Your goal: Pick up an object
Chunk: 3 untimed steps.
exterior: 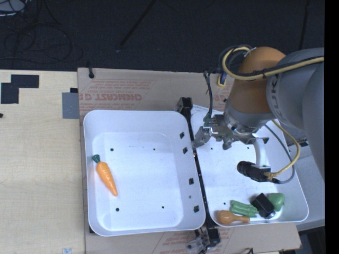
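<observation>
An orange toy carrot [106, 178] with a green top lies near the left wall of the left bin [135, 118]. In the front right corner of the right bin [294, 181] several small items cluster: a green pod-shaped toy [243, 208], a black block [263, 205], a green piece [276, 199] and a tan pear-shaped toy [231, 217]. My gripper [214, 135] hangs over the back left part of the right bin, close to the divider. It is open with nothing between its fingers, well apart from the cluster.
The raised divider [193, 163] between the two bins runs just left of the gripper. The bulky grey arm [296, 89] and its yellow cable cover the back right of the right bin. A black cylinder [253, 170] on the cable hangs over the bin's middle.
</observation>
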{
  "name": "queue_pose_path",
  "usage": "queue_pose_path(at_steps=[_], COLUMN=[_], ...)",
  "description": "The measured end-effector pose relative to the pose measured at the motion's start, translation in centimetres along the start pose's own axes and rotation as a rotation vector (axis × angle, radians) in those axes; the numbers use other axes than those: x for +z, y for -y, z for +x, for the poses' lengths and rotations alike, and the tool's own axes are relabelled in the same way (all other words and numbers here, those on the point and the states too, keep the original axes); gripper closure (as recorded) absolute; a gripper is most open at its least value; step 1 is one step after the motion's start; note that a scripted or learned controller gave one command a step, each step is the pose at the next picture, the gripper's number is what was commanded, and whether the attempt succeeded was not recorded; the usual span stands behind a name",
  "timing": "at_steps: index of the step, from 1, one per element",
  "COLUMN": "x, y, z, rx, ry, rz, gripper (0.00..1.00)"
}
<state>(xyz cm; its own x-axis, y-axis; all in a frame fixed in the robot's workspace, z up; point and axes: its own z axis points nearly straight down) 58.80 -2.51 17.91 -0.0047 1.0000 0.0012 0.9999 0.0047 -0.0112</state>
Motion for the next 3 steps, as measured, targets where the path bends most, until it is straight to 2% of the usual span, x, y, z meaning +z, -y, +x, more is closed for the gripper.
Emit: queue_pose_path(at_steps=[1, 2, 3], x=[-1.7, -20.2, -25.6], y=[0.1, -5.7, -5.4], z=[-0.4, 5.5, 16.4], rx=[0.007, -0.002, -0.006], ry=[0.001, 0.0, -0.002], rz=[-0.004, -0.03, -0.015], gripper=[1.0, 1.0, 1.0])
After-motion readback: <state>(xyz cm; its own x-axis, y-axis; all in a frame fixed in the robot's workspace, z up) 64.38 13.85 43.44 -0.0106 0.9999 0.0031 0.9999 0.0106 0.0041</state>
